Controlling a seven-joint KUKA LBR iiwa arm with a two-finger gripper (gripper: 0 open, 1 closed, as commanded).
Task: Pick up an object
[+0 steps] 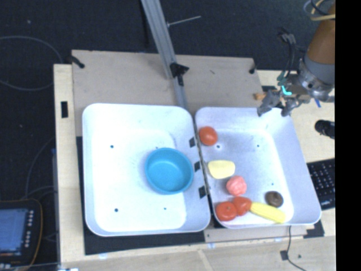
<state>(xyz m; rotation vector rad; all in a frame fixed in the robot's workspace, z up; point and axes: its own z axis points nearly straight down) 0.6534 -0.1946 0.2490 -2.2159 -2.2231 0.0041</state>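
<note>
I'm at the approach: my gripper [274, 107] hovers with fingers spread, holding nothing, over the right bin's [299, 151] far right corner. Next, descend onto one toy.

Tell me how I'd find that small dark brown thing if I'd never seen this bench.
Start at the right white bin, the one holding the toy foods. Look along its near edge to the right corner, just above the yellow banana. The small brown ball sits there, the only dark piece among red, pink and yellow ones.
</note>
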